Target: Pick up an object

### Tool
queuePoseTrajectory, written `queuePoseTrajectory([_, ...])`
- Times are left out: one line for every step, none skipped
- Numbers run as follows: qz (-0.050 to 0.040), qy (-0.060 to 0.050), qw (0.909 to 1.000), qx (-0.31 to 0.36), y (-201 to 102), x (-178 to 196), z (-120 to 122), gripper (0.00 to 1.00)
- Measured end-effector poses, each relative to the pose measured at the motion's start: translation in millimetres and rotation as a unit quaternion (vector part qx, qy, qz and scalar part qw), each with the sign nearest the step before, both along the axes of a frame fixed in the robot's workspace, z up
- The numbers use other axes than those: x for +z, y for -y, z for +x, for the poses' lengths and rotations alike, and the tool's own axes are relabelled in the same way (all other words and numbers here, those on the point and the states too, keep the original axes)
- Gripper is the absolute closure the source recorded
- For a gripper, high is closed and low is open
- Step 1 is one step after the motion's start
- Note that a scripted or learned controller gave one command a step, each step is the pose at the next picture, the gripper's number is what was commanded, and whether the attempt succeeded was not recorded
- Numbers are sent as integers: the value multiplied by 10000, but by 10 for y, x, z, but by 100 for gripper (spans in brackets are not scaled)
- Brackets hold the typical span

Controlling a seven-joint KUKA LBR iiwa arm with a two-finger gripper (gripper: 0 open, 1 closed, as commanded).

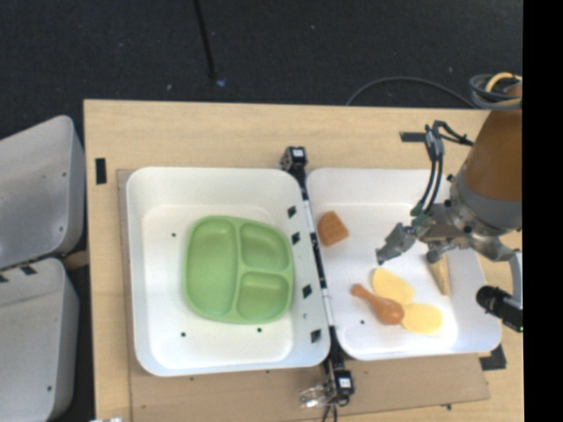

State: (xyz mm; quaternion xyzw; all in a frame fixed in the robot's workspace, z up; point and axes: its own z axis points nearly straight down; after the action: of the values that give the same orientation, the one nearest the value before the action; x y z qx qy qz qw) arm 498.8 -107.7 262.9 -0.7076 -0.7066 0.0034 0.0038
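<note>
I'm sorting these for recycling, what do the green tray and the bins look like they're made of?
Green tray: likely molded plastic, matte, with smooth rounded compartments. Left bin and right bin: apparently thin formed white plastic, slightly glossy, with rounded corners.

A pale wood bench [211, 134] stands on a dark, near-black floor [132, 33] that spreads beyond its far edge and along its left side. A thin dark line [204, 33] runs across the floor toward the bench's far edge. Left of the bench sit two light grey panels [35, 192], one behind the other, their rounded corners overlapping the floor. The light is even and soft.
</note>
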Motion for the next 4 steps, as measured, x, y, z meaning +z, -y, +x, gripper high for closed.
queuePoseTrajectory([-9,63,10000,13,0,57,21,0])
queuePoseTrajectory([-5,34,10000,7,2,-365,18,0])
queuePoseTrajectory([-2,27,10000,-9,-72,-897,78,0])
queuePoseTrajectory([-4,29,10000,-1,-34,-1342,119,0])
